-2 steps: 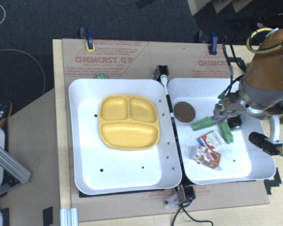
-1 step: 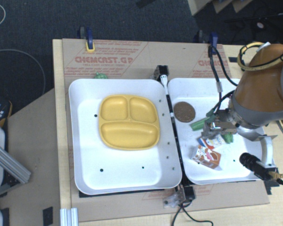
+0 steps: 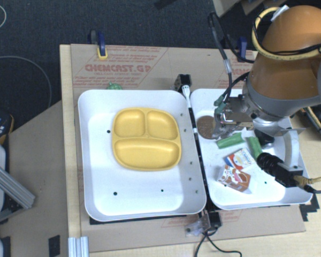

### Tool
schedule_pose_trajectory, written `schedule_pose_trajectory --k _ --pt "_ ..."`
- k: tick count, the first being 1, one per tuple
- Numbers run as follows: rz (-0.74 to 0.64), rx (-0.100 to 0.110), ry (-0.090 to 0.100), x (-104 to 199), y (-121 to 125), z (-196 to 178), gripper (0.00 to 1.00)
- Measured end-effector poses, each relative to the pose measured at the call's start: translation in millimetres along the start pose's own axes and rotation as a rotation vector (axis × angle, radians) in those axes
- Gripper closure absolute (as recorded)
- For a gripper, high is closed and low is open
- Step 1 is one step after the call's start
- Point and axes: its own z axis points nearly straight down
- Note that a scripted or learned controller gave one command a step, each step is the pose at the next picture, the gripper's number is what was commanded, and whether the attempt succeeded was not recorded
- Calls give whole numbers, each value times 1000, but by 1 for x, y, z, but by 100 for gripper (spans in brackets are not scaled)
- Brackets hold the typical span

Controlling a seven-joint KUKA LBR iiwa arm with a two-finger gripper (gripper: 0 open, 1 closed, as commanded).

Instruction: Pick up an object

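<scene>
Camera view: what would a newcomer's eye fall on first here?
The yellow tray, with three compartments, lying in the middle of the left bin. Next the arm, its orange band large over the right bin, above a green stick and a red-and-white packet.

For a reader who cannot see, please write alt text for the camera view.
A grey and orange robot arm reaches over the right white bin, which holds a brown disc, green pieces and a red and white packet. The left white bin holds a yellow divided plate.
</scene>
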Motion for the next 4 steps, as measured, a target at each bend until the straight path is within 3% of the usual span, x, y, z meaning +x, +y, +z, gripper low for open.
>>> schedule_pose_trajectory --k 1,2,3,4 --pt "10 -1 -4 -4 1 -95 100" --pt "5 7 -3 56 23 -108 100" --pt "17 14 -5 12 -1 -113 100" --pt "19 24 -7 -36 -3 -14 100"
